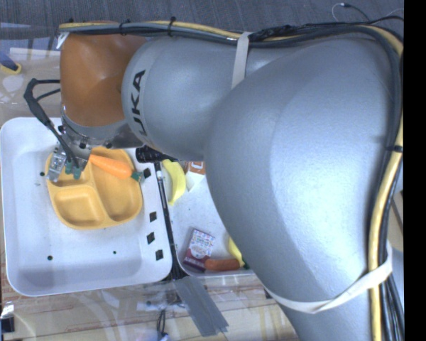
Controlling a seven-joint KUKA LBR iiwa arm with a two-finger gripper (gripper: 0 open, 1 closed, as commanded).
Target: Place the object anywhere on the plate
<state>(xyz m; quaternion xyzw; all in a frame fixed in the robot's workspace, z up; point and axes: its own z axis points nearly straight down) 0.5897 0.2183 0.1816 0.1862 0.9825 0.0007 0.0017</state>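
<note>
Carrot (112,166): lies across the upper part of the yellow divided plate (92,204), tip toward 9 o'clock and green stem end toward 3 o'clock, resting on the plate's ridge and far rim. As I judge it, the task's thing is already on the plate.

Plate: sits in the left bin (28,261), toward that bin's 12 o'clock side, close under the wrist; its compartments at 6 o'clock are bare.

Gripper (71,163): hangs at the plate's 10 o'clock corner, just beside the carrot's tip. A small green and black part shows there, but whether the fingers are spread or closed I cannot tell; nothing visible proves the carrot is between them.

Why so placed: the wrist, with its orange band (92,77), hangs directly above the plate, which fits a drop-off onto it.

Right bin (199,212): at 3 o'clock from the plate, it holds a banana (175,180), a small printed packet (201,244) and a reddish sausage-like piece (220,264).

Hidden: the grey arm (291,155) covers most of the right bin and the bench (92,311) beyond it; the banana is partly cut off by the arm, and another yellow piece near the packet is too covered to name.

Hard to make out: the contact between carrot and gripper.
</note>
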